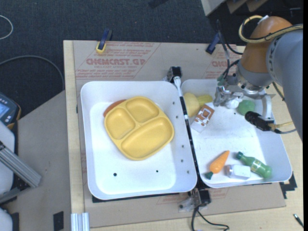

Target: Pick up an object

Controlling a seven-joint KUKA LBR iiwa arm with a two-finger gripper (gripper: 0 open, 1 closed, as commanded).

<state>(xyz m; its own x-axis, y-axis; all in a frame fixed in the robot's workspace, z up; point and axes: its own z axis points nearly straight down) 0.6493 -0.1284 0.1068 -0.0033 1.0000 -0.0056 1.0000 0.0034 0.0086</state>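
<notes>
My gripper (227, 99) hangs low over the back of the right bin (278, 150), under the orange-banded wrist (262, 37). Just right of it lies a pale green object (246, 106), partly hidden by the gripper's body. To its left rest a yellow pear-shaped item (192, 102) and a white and orange box (203, 115). Near the bin's front lie an orange carrot (219, 161), a green bottle (254, 163) and a small white piece (237, 171). I see nothing clearly held.
A yellow divided plate (139, 127) lies in the left bin (87, 129), with a red-orange edge (109, 109) peeking out from under it. A black cable part (257, 120) trails from the gripper over the right bin. The bins' shared wall (186, 124) runs between them.
</notes>
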